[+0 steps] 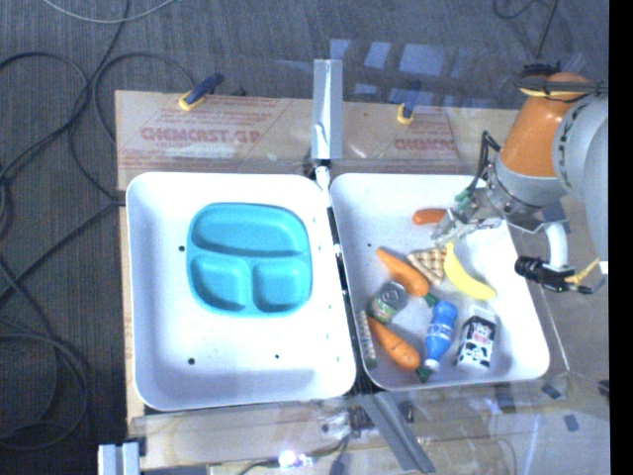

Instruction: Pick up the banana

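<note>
Banana (pixel 465 275) lying flat, long axis diagonal, upper-left to lower-right

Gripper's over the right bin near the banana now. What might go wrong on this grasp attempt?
1. The yellow curved banana lies right beside the tan waffle-patterned wedge and an orange carrot, so the two-finger gripper may catch or nudge those instead.
2. The gripper hangs nearer the small orange-red sausage-shaped piece than the banana's middle; descending here would likely miss.
3. The banana sits close to the white bin's right wall, so a closing push may slide it away.
</note>
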`<state>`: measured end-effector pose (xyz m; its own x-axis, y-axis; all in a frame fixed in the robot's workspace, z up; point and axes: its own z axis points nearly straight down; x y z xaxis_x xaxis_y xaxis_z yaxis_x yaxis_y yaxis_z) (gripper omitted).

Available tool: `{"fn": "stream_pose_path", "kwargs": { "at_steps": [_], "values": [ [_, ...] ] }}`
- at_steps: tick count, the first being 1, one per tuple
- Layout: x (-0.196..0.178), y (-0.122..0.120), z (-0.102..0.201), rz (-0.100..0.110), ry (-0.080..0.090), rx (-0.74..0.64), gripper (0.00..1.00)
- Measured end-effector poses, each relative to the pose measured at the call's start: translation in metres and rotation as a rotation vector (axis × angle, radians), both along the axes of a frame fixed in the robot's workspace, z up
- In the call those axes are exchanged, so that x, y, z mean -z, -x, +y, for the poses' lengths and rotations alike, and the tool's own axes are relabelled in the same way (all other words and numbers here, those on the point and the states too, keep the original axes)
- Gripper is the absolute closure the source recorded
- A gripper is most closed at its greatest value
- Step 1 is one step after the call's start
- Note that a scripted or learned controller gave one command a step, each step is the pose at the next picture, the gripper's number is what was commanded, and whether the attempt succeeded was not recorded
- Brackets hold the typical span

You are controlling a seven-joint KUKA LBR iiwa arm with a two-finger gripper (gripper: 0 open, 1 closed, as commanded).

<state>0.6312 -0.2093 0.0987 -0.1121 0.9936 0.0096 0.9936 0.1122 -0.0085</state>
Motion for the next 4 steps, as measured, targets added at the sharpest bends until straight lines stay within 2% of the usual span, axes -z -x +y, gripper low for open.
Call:
{"fn": "stream_pose_path", "kwargs": {
  "at_steps": [1, 2, 3, 4],
  "values": [
    [0.009, 0.087, -0.017, -0.021, 0.011, -0.097, 1.00],
    [-0.059, 0.121, -0.014, -0.005, 0.006, 0.014, 1.00],
    [-0.047, 0.094, -0.013, -0.004, 0.005, 0.011, 1.00],
    [-0.033, 0.072, -0.013, -0.003, 0.006, 0.114, 1.00]
  ]
}}
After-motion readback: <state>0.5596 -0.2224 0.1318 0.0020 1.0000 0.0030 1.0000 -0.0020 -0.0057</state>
